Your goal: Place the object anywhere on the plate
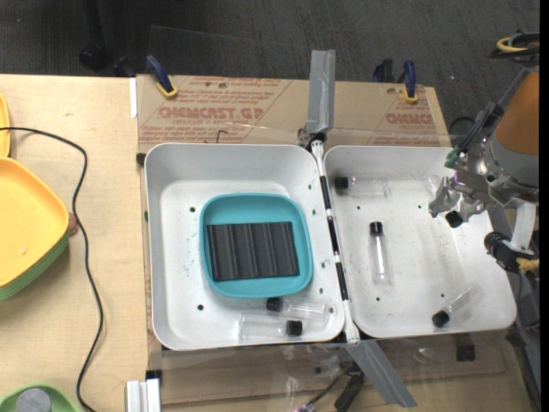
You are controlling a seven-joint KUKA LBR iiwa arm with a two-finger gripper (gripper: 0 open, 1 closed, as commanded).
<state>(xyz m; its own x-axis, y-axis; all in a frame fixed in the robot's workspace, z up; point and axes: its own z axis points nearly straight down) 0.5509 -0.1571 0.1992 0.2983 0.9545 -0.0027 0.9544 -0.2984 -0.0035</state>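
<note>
Honestly, I can't tell the gripper's [453, 197] state; it should drop squarely over the vial [377, 251], grasp mid-body, then carry it to the teal plate [254, 209].

Dark grey carpet [257, 15] lies behind a pale wooden bench [69, 316] (cardboard-backed).

Yellow dishes [30, 230] and a black cable [81, 256] lie on the table [103, 110], with brown cardboard [223, 110] clamped behind the bins.
</note>
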